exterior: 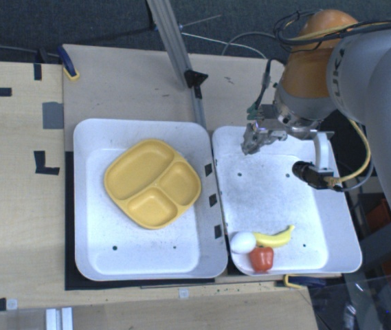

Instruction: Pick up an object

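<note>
- the gripper (253, 143) is being held over the far end of the right bin (332, 249); whether it is open or closed cannot be told, and nothing is being seen held in it.
- the banana (276, 237), the white egg (243, 242) and the red pepper (262, 258) are being kept bunched at the near edge, well apart from the gripper.
- a clean pick is probably being favoured by the banana, the outermost piece.
- the yellow divided tray (152, 183) is being held by the left bin (85, 205); a wooden bench (16, 205) and dark floor are being seen around.
</note>
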Tool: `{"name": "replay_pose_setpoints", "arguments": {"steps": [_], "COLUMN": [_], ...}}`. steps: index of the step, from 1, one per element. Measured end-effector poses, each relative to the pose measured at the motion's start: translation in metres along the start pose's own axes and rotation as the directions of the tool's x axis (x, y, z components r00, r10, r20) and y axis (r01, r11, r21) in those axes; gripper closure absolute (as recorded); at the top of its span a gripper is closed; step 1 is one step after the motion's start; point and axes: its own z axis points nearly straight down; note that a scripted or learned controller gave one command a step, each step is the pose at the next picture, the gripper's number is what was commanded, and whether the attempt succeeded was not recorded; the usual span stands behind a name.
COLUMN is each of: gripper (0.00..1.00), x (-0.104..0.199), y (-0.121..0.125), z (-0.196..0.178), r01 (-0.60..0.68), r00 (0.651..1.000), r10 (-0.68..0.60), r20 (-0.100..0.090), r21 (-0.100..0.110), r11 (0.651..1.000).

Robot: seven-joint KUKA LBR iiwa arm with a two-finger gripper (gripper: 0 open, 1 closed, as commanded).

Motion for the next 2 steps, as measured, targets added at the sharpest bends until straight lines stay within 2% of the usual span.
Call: {"name": "replay_pose_setpoints", "arguments": {"steps": [1,2], "gripper": [1.0,1.0], "x": [0.061,0.115], "y": [-0.007,-0.024], "z": [-0.009,-0.001], "r01": [0.002,0.001], "r00": [1.0,1.0], "r10": [-0.002,-0.001], "r20": [-0.001,0.0], "r21": [-0.002,0.001], "r11": [1.0,1.0]}}
